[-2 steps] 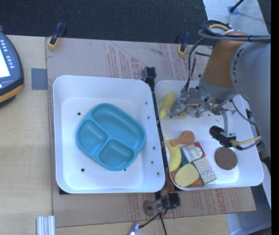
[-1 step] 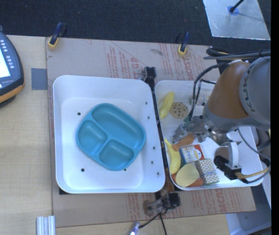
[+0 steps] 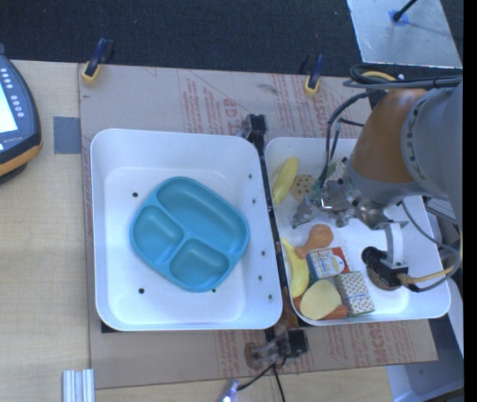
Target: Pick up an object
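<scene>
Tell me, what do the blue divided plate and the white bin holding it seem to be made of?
The blue divided plate looks like moulded plastic with a matte finish: even colour, rounded compartment walls, hardly any glare. The white bin under it seems to be smooth plastic too, slightly glossy, with rounded corners and a raised rim. The view cannot confirm either material.

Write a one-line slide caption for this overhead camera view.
KUKA arm's gripper hovers over toy food in the right bin; a blue divided plate lies in the left bin.

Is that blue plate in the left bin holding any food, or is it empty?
Empty. The blue plate lies flat in the left bin, and all three of its compartments show bare blue. The food pieces are all in the right bin.
</scene>
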